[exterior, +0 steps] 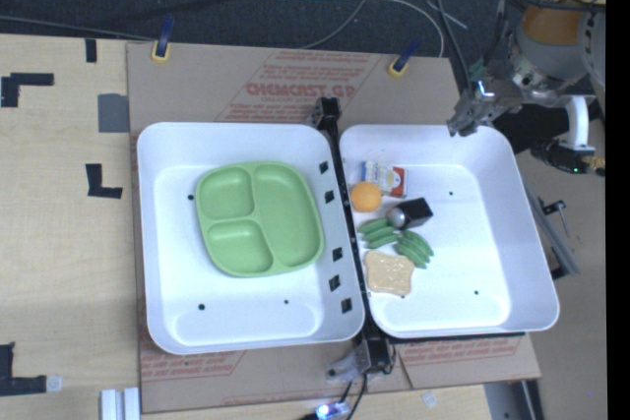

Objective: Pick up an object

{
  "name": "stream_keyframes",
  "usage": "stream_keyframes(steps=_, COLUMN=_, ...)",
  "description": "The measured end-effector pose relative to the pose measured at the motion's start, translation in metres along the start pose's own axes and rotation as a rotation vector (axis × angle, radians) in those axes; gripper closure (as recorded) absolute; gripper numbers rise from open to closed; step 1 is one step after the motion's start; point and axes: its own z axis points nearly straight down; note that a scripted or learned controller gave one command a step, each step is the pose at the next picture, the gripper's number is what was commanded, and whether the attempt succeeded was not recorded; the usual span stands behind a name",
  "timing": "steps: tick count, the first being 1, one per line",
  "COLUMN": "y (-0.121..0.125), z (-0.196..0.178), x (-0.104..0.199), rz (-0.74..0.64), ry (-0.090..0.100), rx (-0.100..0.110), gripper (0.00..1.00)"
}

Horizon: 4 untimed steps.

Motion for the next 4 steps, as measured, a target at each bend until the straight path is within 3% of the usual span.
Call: stream_keyframes(steps=4, y=-0.006, z=0.001, x=0.227, rz=-0.005, ry=0.002, rx=0.005, gripper=1.00)
